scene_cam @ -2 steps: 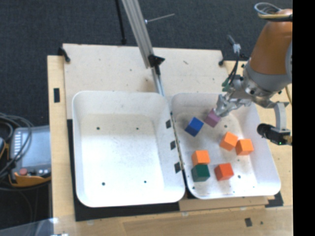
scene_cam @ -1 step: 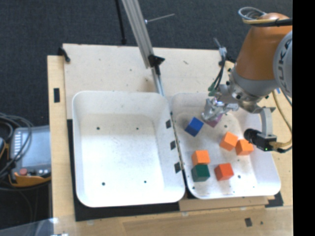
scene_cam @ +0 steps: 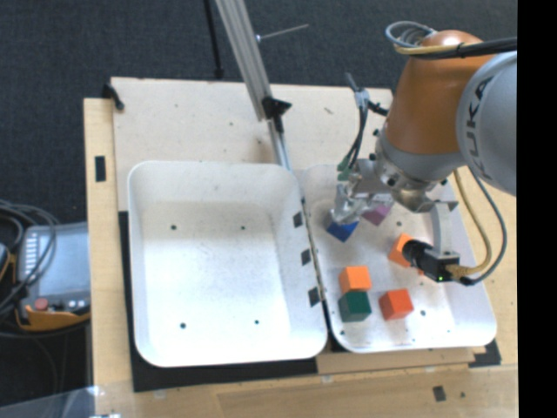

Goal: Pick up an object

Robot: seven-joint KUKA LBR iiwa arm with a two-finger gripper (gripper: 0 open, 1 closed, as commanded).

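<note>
Towering over the right bin (scene_cam: 470,325), the grey arm (scene_cam: 487,103) with its broad orange band (scene_cam: 426,94) sits nearest the camera and covers the bin's far right corner. Its gripper (scene_cam: 345,209) points down and leftward into the bin, and a blue block (scene_cam: 342,230) sits right at the fingertips, touching them or tucked just under them; whether the fingers are clamped on it or merely resting above it cannot be told from this angle. Just right of the gripper, partly under the wrist, lies a purple block (scene_cam: 378,213). Nearer the front of the bin are an orange block (scene_cam: 355,278) with a dark green block (scene_cam: 354,305) touching its front side, and a red-orange block (scene_cam: 396,304) just to their right. Another orange block (scene_cam: 399,249) sits by the right side, next to a black cable connector (scene_cam: 435,262) with a small green light that hangs from the arm. Beside this bin, to the left, is the left bin (scene_cam: 148,190), white and speckled with dark marks. A slanted metal rail (scene_cam: 248,59) rises from behind the bins, ending near their shared edge. Both bins rest on a pale wooden bench (scene_cam: 174,120), and a handheld controller (scene_cam: 48,277) with cables lies on the floor at far left.
</note>
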